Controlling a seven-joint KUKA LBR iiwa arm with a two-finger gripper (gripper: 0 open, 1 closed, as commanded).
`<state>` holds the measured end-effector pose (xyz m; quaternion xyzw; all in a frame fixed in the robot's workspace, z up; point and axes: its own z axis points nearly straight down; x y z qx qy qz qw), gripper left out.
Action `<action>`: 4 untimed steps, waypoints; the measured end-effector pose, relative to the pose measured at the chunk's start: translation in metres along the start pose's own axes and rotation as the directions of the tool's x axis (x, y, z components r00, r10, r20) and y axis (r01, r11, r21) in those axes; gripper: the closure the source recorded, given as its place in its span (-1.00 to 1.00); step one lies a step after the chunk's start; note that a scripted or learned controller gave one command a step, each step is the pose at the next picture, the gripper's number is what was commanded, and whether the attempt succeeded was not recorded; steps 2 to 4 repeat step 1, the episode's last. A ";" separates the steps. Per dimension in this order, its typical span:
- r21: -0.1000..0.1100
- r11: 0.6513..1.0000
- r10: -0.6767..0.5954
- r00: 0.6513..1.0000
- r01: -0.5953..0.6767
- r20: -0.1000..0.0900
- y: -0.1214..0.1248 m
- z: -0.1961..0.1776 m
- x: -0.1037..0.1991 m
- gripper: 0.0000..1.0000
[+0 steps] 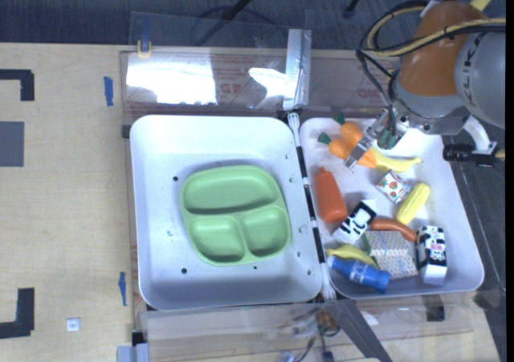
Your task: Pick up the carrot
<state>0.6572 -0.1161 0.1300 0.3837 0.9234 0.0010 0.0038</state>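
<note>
Blue bottle (361,274) lies at the right bin's (470,272) near edge, a milk carton (432,254) just beside. Mid-bin: orange-red sausage-shaped item (329,196), corn cob (412,202). Left bin holds a green divided tray (235,213). Far corner of right bin: carrot (347,140), green-tipped, lying against the gripper (371,144); whether the gripper grips it, and how wide it stands, cannot be told. Banana (397,161) beside.
</note>
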 end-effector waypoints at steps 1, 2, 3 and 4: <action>0.001 1.000 0.002 1.000 -0.002 -0.002 0.046 -0.070 0.063 1.00; 0.001 1.000 0.002 1.000 -0.002 -0.002 0.046 -0.070 0.063 1.00; 0.001 1.000 0.002 1.000 -0.002 -0.002 0.046 -0.070 0.063 1.00; 0.001 1.000 0.002 1.000 -0.002 -0.002 0.046 -0.070 0.063 1.00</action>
